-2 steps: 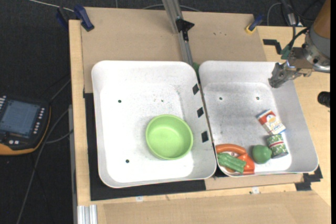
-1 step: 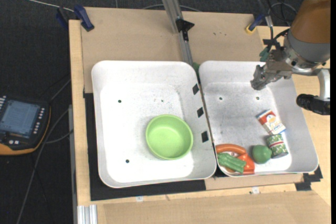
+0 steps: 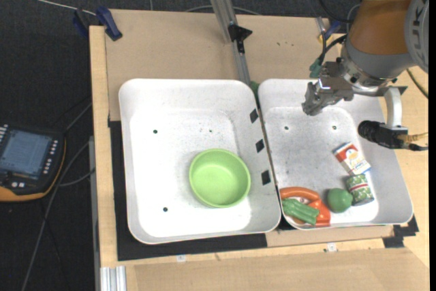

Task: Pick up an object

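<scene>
Gripper point(image 3: 312, 105) over far end of right bin point(image 3: 300, 146), nothing between its fingers.
We see the fingertips close together, prob. pressed together, tho the view is too coarse to be sure. Objs lie at the near end, well apart from it: red-white packet point(image 3: 351, 158), small can point(image 3: 360, 189), green ball point(image 3: 338, 200), orange-green toy point(image 3: 304, 206). Green bowl point(image 3: 219, 178) in left bin point(image 3: 143, 146).
</scene>
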Robot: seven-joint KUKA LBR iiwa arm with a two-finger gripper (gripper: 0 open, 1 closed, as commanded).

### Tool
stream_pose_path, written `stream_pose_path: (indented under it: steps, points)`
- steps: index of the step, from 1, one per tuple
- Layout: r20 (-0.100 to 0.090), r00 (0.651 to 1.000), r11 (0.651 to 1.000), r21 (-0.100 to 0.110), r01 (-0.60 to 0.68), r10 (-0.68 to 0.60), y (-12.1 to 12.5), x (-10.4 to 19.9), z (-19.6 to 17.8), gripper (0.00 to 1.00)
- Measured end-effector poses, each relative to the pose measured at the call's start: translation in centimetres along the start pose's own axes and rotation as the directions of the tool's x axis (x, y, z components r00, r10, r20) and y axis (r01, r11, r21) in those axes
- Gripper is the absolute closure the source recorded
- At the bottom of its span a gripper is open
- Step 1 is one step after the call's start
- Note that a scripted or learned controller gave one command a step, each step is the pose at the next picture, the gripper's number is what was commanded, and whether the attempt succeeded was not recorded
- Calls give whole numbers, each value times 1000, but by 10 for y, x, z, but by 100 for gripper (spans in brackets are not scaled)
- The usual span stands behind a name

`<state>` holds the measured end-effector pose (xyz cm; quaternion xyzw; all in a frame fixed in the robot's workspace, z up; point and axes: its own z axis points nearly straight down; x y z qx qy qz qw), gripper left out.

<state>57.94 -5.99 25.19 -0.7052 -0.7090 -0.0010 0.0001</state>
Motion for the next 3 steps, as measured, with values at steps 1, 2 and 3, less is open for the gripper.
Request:
stream_pose_path:
  steps: [1, 2, 3]
  points:
    - [0, 1000, 1000, 2, 0, 0, 0, 54, 14, 100]
    - [0, 1000, 1000, 1, -1, 1, 13, 107, 12, 100]
    - [0, 1000, 1000, 2, -1, 1, 12, 158, 25, 100]
